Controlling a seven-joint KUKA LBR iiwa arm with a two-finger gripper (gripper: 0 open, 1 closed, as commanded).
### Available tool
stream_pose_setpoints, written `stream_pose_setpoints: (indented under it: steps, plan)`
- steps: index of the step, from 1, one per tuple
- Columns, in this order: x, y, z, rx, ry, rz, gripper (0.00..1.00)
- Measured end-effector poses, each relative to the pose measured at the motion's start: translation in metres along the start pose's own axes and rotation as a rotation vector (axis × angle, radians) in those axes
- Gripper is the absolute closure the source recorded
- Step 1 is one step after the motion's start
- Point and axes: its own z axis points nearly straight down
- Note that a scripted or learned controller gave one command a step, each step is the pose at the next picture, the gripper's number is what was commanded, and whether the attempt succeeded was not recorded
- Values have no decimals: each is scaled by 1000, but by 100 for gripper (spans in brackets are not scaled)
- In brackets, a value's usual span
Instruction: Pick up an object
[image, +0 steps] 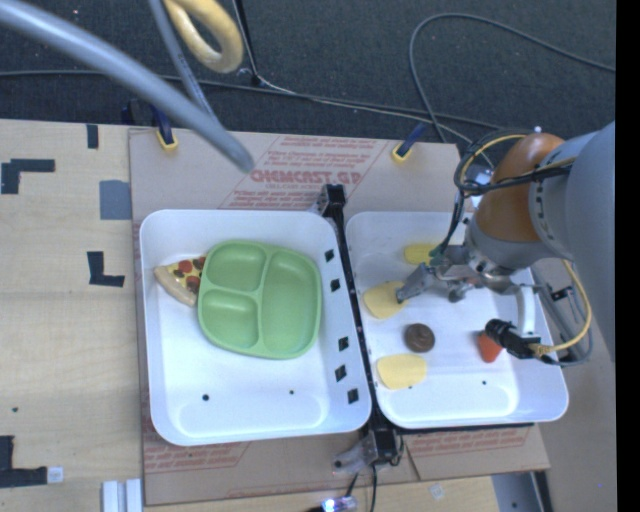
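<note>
The right bin (500, 400) holds several small items. A pale yellow piece (381, 300) lies at its left side, and another yellow piece (418, 253) sits near the back. A brown round cookie (419, 338) rests in the middle, a yellow oval (401, 371) lies at the front left, and a red-orange piece (488, 349) sits on the right. My gripper (425, 283) hangs low over the bin's middle-left, its tip right beside the pale yellow piece and above the cookie. I see nothing held in it.
The left bin (240, 410) carries a green divided plate (260, 298) with a pizza slice (178, 277) tucked at its left edge. A black divider (345, 320) runs between the bins. Cables (560, 330) loop off the wrist over the right bin's right side.
</note>
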Motion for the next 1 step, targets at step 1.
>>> stream_pose_setpoints:
  steps: [1]
  plan:
    - [0, 1, -10, -3, -2, -1, 100]
